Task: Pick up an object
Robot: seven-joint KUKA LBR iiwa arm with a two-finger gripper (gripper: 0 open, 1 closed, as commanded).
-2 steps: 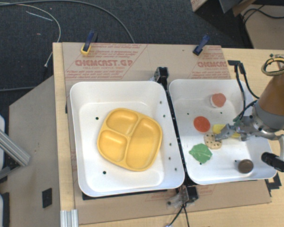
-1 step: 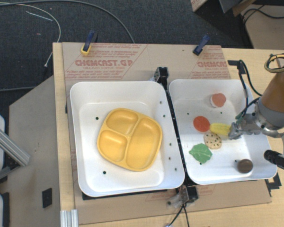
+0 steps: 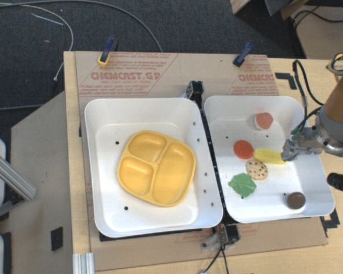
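Note:
The right bin (image 3: 228, 124) holds several small items. A yellow oblong piece (image 3: 267, 156) lies near its middle, with an orange-red disc (image 3: 243, 149) just left of it and a speckled cookie (image 3: 256, 169) just below. A green leafy piece (image 3: 242, 185) lies lower left, a brown round piece (image 3: 296, 200) at the lower right, and a pinkish disc (image 3: 264, 120) toward the back. My gripper (image 3: 289, 150) is down at the right end of the yellow piece, touching or nearly touching it.
The left bin (image 3: 103, 136) holds a yellow divided plate (image 3: 156, 167). A black clamp (image 3: 195, 89) sits between the bins at the back. Cables run along the arm at the right edge of the bench.

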